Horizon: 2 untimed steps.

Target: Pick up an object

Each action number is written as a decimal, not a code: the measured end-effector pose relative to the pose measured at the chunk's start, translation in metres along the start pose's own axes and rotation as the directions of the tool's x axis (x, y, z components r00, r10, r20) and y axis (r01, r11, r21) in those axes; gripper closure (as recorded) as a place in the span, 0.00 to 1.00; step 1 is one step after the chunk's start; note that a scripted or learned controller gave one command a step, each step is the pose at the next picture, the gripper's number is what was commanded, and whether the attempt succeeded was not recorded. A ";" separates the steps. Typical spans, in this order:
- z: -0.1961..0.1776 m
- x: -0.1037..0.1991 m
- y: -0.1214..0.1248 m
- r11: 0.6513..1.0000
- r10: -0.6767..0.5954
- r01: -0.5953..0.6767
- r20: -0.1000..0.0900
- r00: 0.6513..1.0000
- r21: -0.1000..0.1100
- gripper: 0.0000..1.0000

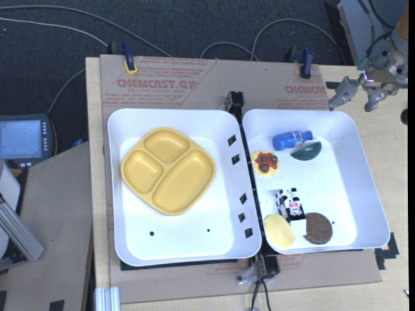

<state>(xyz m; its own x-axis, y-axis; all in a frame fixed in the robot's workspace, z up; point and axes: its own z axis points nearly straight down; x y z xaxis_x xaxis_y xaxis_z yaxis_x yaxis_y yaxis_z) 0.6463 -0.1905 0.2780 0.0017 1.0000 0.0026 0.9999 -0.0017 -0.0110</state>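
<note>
My gripper [357, 96] hangs at the upper right, above the far right corner of the right bin [363, 173], with its fingers spread open and nothing between them. In that bin lie a blue bottle [291, 139], a dark green wedge [307, 151], a small round pizza toy [266, 162], a black-and-white cow-patterned carton [290, 204], a pale yellow lump [279, 231] and a brown cookie [318, 228]. All of them lie below and left of the gripper, apart from it.
The left bin [123, 225] holds a yellow divided plate [168, 170]. A black divider with clips [241, 173] runs between the bins. Two blue clamps [130, 60] [307, 63] hold the cardboard sheet at the back. A screen [23, 137] stands far left.
</note>
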 end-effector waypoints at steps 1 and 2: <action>-0.006 0.000 0.002 1.000 -0.002 0.002 0.002 1.000 -0.011 0.00; 0.046 -0.003 -0.008 1.000 -0.001 0.001 0.001 1.000 -0.005 0.00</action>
<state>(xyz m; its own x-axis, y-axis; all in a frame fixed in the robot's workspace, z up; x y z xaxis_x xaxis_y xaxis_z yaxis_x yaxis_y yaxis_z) 0.6379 -0.1929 0.2317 0.0006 1.0000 0.0014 1.0000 -0.0006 -0.0064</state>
